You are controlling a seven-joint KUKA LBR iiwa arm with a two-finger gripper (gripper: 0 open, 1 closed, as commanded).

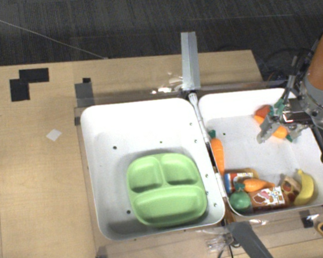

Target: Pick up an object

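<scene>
Claw (pixel 276 128) hovers over orange toy (pixel 263 113); banana (pixel 305 187) apart.

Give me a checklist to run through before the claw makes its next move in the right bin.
1. Claw is over the right bin: ok.
2. Target close by: an orange toy lies right at the claw: ok.
3. Toy sits between the claw tips: cannot tell.
4. Claw clear of the bin's walls: ok.
5. Other items out of the way: carrot lies along the left wall, banana and green ball crowd the near edge, all apart from the claw: ok.
6. Green tray stays in the left bin, away from the move: ok.
</scene>
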